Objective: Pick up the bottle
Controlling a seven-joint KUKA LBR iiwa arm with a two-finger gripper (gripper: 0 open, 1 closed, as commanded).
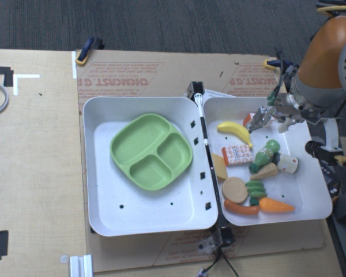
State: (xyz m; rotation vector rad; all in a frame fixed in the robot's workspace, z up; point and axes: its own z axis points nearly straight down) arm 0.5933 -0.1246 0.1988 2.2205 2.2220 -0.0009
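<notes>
Arm: grey with an orange band (328, 45), reaching in from the right edge over the far right corner of the right bin (311, 212)

Gripper (264, 119): hangs over the far part of the right bin, just beyond the banana; metal parts point left toward a small red and white thing; whether its fingers are apart or together I cannot tell; nothing is seen between them

Bottle (264, 156): green, lying tilted in the middle of the right bin, among the other things; its rounded top points up and right; just beside a pale cup and touching a cone-shaped piece; well clear of the gripper

Banana (235, 131): yellow, lying in the far left part of the right bin, above a small red and white box (237, 154)

Cup (287, 164): pale, on its side, right of the bottle

Cone (265, 172): tan, lying just under the bottle

Carrot (275, 206): orange, at the near edge of the right bin; beside it a round tan disc (234, 190) and a red-orange sausage shape (240, 209)

Left bin (104, 212): holds a green divided plate (152, 151), three compartments, sitting flat near the middle

Bench (29, 183): pale wood with brown cardboard (127, 77) under both bins
</notes>
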